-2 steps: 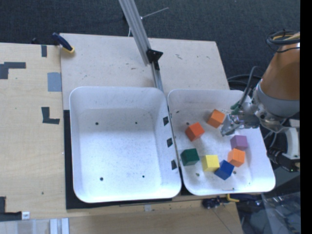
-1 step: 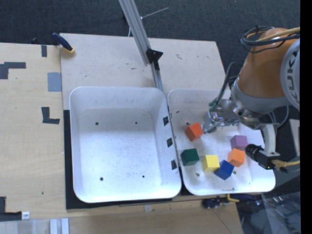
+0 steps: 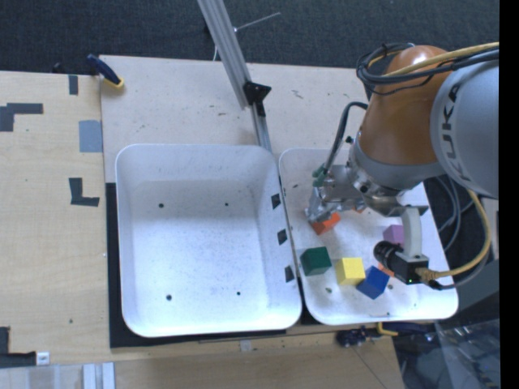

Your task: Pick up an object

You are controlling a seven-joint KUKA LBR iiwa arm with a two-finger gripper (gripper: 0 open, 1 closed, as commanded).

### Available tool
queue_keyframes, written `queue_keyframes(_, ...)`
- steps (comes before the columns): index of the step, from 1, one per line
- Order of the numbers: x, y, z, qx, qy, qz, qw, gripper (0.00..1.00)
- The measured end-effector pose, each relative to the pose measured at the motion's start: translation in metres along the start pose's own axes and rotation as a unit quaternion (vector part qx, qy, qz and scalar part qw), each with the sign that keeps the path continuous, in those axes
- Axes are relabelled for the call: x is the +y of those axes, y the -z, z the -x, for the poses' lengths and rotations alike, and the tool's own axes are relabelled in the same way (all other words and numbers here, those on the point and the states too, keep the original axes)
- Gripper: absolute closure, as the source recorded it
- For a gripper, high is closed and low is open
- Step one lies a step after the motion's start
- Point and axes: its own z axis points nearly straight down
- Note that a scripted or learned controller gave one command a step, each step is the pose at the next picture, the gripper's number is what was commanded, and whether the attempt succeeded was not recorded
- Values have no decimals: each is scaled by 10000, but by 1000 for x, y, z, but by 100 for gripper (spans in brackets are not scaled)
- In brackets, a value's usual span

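Claw (image 3: 322,213) low over orange block (image 3: 326,224), just beyond green cube (image 3: 316,260), apparently to grasp it; finger state: cannot tell.

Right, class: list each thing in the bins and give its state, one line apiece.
gripper: low in the right bin, at the orange block.
orange block: under the gripper tip, partly hidden.
green block: resting on the bin floor.
yellow block: resting, touching the blue block.
blue block: resting.
purple block: partly hidden by the arm.
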Motion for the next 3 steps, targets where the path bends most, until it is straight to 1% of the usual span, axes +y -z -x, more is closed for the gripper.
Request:
queue_keyframes(1,-3,-14,-42,-5,-10,-11,10000,100)
queue_keyframes(2,-7,-36,-94,-5,-7,-22,10000,100)
queue_keyframes(3,-7,-35,-91,-9,-28,-9,10000,0)
